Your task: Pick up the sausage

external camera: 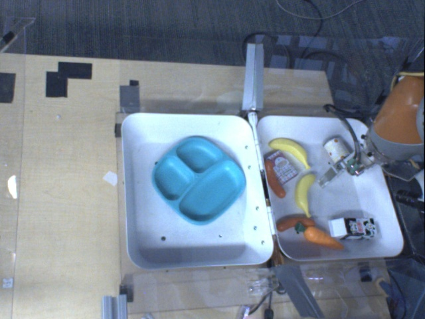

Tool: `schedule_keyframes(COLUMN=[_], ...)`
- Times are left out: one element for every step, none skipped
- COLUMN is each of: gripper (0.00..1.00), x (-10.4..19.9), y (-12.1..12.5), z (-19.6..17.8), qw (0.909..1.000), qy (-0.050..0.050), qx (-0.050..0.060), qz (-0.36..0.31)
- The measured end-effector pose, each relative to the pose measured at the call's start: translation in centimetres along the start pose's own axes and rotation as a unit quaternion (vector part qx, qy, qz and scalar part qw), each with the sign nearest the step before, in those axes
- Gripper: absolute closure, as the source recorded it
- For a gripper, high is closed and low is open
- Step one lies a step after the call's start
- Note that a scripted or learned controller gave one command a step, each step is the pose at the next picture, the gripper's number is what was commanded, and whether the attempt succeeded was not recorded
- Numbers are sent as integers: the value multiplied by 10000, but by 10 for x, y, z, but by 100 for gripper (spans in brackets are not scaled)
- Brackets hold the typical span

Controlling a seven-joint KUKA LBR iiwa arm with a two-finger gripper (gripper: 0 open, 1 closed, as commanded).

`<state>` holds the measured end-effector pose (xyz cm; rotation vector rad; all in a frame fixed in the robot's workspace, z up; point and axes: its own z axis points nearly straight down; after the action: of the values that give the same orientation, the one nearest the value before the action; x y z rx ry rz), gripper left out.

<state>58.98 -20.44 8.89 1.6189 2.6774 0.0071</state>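
Observation:
A reddish sausage (274,183) lies along the left wall of the right bin (385,198), its upper end tucked under a brown packet with a white label (283,167). A second, darker red-brown sausage-like piece (287,222) rests near the bin's front, touching the carrot (323,238). My gripper (330,175) hangs over the middle of the right bin, just right of the lower banana (304,193), and well apart from both sausages. Nothing is visibly held in it.
A second banana (291,151) lies at the back of the right bin, and a small black-and-white carton (354,228) sits at its front right. The left bin (143,178) holds a blue divided plate (199,178). The arm's orange band (402,115) is at the right.

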Motion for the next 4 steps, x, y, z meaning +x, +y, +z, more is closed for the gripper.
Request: schedule_keyframes(gripper=[0,0,0,0], x=[-32,11,31,44], y=[59,42,-55,-89], z=[2,-12,-2,-109], qw=[9967,9959,9928,9970], qy=[19,16,-1,10], qx=[24,14,12,19], qz=[-807,-905,-1201,-774])
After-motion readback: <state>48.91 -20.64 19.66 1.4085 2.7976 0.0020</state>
